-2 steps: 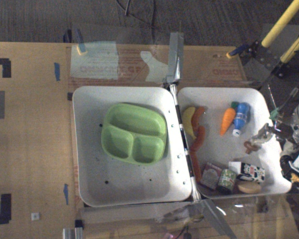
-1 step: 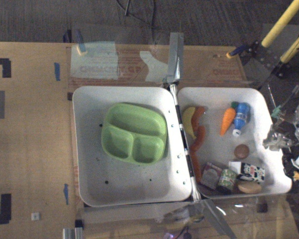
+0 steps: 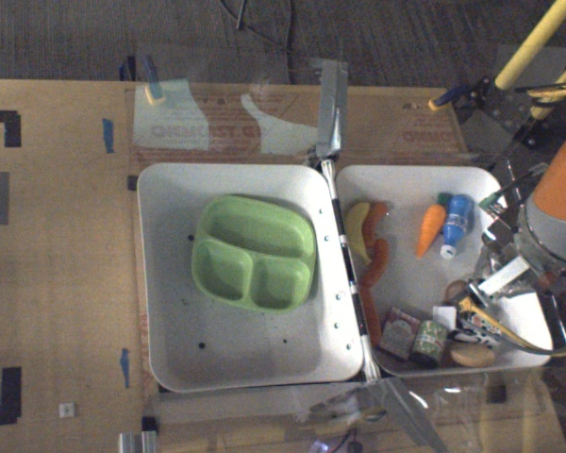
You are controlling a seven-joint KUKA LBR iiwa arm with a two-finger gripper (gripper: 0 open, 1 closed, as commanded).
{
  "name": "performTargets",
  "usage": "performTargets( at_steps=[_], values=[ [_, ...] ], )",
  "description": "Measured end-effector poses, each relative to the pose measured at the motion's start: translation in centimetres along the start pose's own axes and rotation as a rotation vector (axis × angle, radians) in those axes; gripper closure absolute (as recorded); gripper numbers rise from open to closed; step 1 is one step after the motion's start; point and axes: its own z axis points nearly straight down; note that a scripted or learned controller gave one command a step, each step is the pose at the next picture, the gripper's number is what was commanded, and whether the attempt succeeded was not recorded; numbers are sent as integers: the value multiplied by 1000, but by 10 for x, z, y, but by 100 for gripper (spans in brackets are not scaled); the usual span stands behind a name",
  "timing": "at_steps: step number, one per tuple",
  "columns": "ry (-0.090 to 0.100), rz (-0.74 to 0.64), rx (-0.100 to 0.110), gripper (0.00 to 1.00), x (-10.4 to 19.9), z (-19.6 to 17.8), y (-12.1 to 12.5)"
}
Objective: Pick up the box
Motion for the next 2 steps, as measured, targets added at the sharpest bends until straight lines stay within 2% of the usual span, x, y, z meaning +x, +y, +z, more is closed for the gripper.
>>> performTargets(
  at_steps=[1,2],
  values=[
    [0,26,-3,100,52,-47,-65],
    [3,310,-4,100,159,-100,-135]
  ],
)
